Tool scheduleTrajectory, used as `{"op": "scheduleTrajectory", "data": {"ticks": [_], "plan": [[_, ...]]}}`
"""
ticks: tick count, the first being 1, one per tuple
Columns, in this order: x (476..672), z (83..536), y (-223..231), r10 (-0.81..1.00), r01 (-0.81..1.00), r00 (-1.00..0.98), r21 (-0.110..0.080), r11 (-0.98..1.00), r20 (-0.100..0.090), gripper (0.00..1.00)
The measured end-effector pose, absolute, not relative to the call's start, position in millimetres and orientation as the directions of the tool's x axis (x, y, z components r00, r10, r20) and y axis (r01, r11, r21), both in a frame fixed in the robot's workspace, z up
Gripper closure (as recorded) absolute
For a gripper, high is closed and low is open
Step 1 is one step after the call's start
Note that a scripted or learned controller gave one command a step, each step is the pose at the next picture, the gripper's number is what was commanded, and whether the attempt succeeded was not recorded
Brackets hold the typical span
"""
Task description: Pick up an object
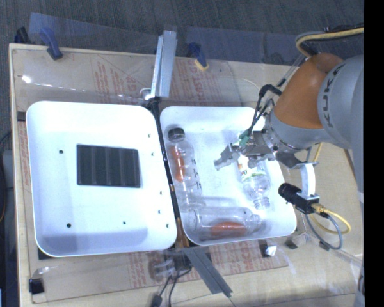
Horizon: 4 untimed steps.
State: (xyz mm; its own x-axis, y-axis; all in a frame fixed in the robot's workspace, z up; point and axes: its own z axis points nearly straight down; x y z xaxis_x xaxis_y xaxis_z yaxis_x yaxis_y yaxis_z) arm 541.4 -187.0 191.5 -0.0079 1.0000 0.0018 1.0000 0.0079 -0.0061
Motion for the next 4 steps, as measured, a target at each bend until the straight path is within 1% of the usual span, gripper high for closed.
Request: {"op": "scheduleTrajectory", "data": {"ticks": [1, 2, 3, 4], "plan": [[570.5, 173.4, -209.0, 0.998, 0.998, -0.064, -0.003, 0.064, 0.001, 0.0], [581.3, 149.4, -207.9, 0.996, 0.996, -0.088, -0.004, 0.088, 0.002, 0.0], [579.8, 155.5, -208.0, 0.989, 0.989, -0.146, -0.003, 0.146, 0.001, 0.0], [580.4, 165.5, -207.0, 0.989, 0.989, -0.15, -0.005, 0.15, 0.002, 1.0]]}}
